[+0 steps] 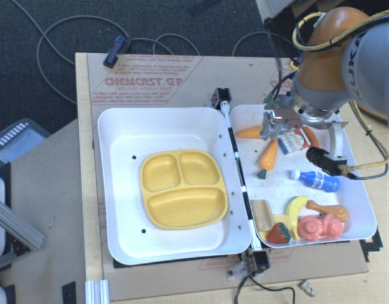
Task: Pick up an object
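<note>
**Arm low over the right bin, above the carrots**

From my remote seat I saw the arm reaching in from the right, its orange band above the wrist, with the gripper down over the far part of the right bin. I could not tell how the gripper stood, nor whether anything was in it; the wrist and cables hid that part.

Just beside the gripper lay two carrots: one slanting toward the near side, the other lying flat near the bin's left wall. A small blue-and-white packet sat right next to the gripper on its right, with something red partly hidden behind it. A blue bottle lay on its side near the bin's middle.

At the near end of that bin I saw a banana, a strawberry, a pink toy, a drumstick and a tan block, all crowded close together.

The left bin held a yellow divided plate, lying flat near its middle. Both bins sat on a brown board.
</note>
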`<state>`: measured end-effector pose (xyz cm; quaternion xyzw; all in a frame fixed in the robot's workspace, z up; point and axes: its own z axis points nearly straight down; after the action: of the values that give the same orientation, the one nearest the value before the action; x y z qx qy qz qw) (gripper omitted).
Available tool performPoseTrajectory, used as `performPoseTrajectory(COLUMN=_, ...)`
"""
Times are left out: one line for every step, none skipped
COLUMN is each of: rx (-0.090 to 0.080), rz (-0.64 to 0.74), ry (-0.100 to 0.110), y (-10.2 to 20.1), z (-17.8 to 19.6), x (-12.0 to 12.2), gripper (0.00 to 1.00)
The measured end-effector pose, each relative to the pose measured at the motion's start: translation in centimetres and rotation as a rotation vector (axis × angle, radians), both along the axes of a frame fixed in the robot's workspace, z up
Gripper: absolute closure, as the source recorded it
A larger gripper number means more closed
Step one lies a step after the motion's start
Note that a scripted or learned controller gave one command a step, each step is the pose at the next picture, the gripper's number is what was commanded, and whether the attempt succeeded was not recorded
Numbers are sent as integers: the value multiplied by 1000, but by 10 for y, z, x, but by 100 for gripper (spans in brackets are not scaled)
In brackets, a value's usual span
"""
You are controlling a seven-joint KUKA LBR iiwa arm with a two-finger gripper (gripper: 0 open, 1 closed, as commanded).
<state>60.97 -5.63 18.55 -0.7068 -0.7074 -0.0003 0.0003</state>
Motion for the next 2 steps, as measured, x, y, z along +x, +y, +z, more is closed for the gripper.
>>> performPoseTrajectory(rx=0, rz=-1, ry=2, y=0, z=-1, x=-1, gripper=0)
performPoseTrajectory(rx=-1, rz=-2, ry=3, y=-38, z=-45, x=5, gripper=0)
